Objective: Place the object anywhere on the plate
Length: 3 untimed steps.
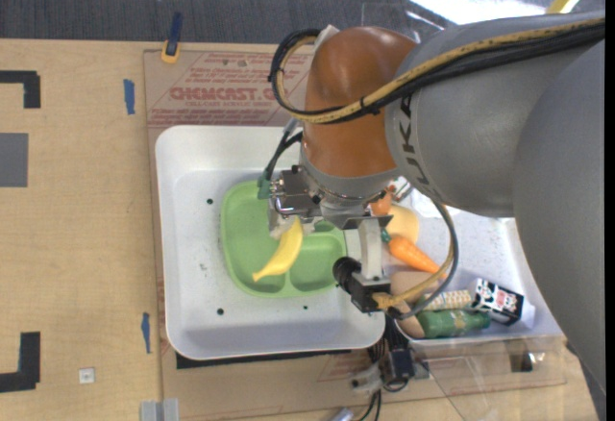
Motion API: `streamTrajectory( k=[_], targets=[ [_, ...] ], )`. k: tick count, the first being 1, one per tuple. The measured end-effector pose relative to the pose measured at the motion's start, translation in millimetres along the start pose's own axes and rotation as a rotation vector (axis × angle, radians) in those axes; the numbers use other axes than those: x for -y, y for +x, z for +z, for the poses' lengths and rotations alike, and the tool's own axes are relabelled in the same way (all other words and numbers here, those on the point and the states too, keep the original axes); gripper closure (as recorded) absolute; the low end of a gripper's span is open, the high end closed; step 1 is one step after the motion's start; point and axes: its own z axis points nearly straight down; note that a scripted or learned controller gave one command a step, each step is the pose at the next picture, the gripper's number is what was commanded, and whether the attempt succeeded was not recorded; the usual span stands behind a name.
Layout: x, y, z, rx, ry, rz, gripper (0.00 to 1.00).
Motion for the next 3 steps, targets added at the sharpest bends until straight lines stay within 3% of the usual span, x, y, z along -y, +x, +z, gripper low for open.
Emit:
streamTrajectory(
  k=[1,2,3],
  targets=[
    [32.9,-43.3,-43.5,-0.001,-0.005,-0.023,1.0],
    [9.1,-76.0,-84.3,0.002,-0.012,-0.294,1.0],
    [9.4,-75.5,-83.7,0.001,-0.011,-0.294,0.0]
  ],
)
